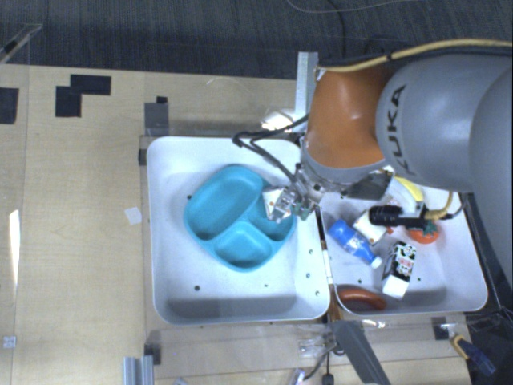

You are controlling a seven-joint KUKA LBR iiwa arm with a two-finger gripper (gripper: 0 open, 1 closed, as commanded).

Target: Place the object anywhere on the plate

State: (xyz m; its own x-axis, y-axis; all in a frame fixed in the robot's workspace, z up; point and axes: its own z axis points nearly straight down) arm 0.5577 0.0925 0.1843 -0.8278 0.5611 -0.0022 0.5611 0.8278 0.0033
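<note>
We find the gripper over the right edge of the blue plate, its hold and the object indiscernible to us; we judge placement underway, release next.

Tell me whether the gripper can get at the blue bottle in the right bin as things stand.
Probably yes: the blue bottle lies uncovered on top, beside the gripper, which hangs over the blue plate.

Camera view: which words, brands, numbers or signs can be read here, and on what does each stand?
"KUKA", in dark letters running up the arm's grey casing; only part of it shows.
The blue bottle has a white label, too blurred to read.
The black-and-white box has markings too small to read.
</note>
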